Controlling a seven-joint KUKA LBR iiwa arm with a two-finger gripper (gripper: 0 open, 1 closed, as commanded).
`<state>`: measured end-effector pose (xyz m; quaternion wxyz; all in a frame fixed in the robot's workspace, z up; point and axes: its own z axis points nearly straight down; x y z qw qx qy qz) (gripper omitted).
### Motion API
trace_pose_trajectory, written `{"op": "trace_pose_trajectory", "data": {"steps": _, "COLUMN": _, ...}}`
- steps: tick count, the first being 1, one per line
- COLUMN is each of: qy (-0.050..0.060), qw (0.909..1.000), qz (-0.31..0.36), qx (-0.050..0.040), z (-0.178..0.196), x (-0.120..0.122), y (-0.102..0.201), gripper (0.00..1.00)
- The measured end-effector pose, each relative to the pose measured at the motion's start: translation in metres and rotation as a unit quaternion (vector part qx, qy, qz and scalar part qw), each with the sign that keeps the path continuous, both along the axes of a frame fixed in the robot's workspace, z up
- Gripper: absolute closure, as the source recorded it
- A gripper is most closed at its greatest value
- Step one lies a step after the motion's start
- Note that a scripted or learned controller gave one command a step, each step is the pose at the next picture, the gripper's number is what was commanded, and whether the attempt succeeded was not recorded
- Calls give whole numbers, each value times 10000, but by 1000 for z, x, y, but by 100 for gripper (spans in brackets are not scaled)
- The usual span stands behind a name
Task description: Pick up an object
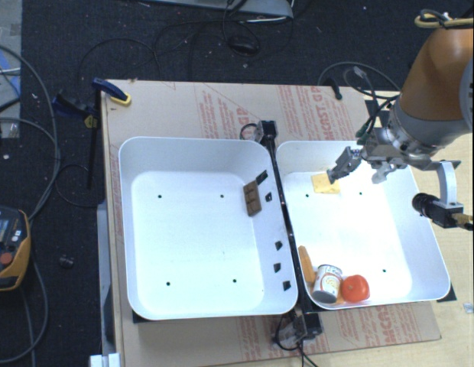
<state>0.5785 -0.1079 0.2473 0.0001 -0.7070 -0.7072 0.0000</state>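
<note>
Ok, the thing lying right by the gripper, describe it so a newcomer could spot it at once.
Look in the right-hand white bin, at its far end near the gripper. A flat pale yellow square piece lies there on the floor. Its neighbours, a small can, a red ball and an orange stick, cluster at the near edge.

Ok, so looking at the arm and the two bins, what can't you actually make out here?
- Gripper, camera view: too small and dark to tell if it touches the yellow piece just below it.
- Can, camera view: label too small to read.
- Orange stick, camera view: lower end hidden behind the can.
- Arm, camera view: cut off by the right edge.
- Brown block in the left bin: too small to identify.
</note>
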Motion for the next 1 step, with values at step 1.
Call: {"op": "trace_pose_trajectory", "data": {"steps": 1, "qy": 3, "qw": 10000, "qz": -1, "qx": -2, "z": -8, "x": 42, "y": -19, "gripper": 0}}
